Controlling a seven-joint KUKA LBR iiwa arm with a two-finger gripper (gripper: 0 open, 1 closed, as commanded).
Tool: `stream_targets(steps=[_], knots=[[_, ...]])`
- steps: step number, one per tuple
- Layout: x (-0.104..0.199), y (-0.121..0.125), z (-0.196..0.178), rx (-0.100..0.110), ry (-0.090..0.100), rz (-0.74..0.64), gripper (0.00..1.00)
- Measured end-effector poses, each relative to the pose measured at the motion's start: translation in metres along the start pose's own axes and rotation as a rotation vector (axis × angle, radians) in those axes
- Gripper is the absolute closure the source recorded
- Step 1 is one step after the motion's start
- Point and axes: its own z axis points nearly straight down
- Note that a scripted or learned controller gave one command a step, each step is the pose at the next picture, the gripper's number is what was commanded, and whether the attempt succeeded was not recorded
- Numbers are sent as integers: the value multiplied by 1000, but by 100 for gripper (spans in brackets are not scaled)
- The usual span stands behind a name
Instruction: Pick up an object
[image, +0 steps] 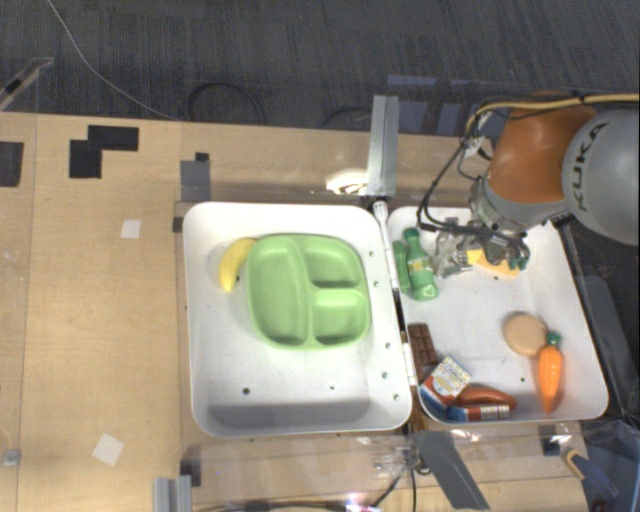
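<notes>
Green bottle (417, 265) lies at the far-left of the right bin (580, 330), long axis near-to-far, just left of the claw (470, 252), which hangs low over the bin's far end beside a yellow item (497, 263); claw state: can't tell.

We see the arm (590, 170) come in from the right at the far side of the scene, its grey casing running leftward into the orange band (535, 150) above the wrist. Below that band the wrist points down and toward us, with dark cables looping on its left. The claw (478, 252) hangs low at the arm's end, angled downward. We cannot make out how its tips stand.
</notes>
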Motion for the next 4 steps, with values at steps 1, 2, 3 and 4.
stream_targets(steps=[1, 2, 3, 4], knots=[[-14, -72, -118, -2, 2, -64, 100], [24, -103, -58, -11, 15, -247, 100], [87, -96, -61, -14, 14, -566, 100], [129, -89, -77, -19, 11, -974, 100]])
